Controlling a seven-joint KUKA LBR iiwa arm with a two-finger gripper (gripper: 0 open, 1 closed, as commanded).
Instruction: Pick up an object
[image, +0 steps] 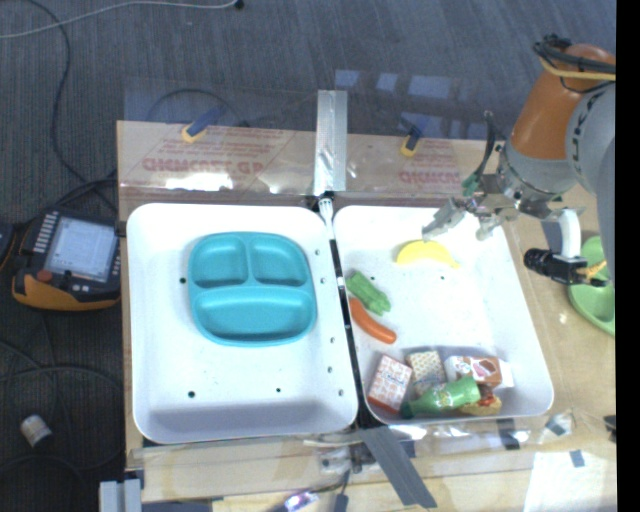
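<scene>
Currently we see the gripper (462, 213) over the right bin (500, 300), its fingers (440, 222) apart and clamping nothing. We locate the yellow banana (427, 254) just below them, lying on the bin floor.

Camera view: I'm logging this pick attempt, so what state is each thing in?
Gripper: above the right bin's far side, jaws apart, holding nothing.
Yellow piece: lying free under the gripper.
Green vegetable: lying by the divider.
Carrot: lying flat.
Blue tray: flat in left bin.
</scene>
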